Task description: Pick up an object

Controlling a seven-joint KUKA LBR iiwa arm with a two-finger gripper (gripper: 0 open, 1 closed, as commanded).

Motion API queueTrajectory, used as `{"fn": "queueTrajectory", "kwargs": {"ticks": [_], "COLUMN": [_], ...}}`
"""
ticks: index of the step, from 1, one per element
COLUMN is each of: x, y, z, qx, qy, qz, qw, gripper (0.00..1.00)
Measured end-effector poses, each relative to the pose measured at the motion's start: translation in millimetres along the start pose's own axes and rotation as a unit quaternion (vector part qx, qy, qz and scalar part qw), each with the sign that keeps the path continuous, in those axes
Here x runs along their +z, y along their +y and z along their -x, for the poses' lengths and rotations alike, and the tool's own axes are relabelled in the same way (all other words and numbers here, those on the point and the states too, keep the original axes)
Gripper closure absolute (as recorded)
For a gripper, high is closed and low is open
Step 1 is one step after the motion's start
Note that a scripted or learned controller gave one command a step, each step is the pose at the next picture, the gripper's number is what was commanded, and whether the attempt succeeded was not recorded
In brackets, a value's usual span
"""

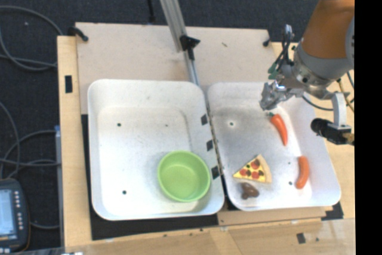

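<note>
In the right bin (239, 107) lie an orange-red carrot-like piece (280, 128), a second orange piece (302, 172) near the right wall, a toy pizza slice (253, 170) and a small brown lump (249, 190). My gripper (270, 100) hangs over the bin's upper right part, just above the top end of the carrot-like piece. Nothing shows between its fingers. A green bowl (184, 175) stands in the left bin (119, 122), near its front right corner.
A slanted aluminium post (173, 9) runs from the top of the view down to the gap between the bins. Cables lie on the dark floor at the left. A black part (325, 127) sticks out by the right bin's right edge.
</note>
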State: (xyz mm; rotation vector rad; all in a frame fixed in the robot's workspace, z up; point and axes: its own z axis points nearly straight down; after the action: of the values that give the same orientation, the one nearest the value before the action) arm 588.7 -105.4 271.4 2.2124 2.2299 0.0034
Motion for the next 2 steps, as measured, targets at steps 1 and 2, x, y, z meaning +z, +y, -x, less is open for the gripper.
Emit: {"fn": "queueTrajectory", "kwargs": {"ticks": [1, 2], "x": [2, -2], "y": [-6, -6], "z": [-44, -95], "qx": [0.001, 0.0], "qy": [0.0, 0.0], "qz": [-0.001, 0.0], "qw": [1.0, 1.0], "gripper": [1.0, 1.0]}}
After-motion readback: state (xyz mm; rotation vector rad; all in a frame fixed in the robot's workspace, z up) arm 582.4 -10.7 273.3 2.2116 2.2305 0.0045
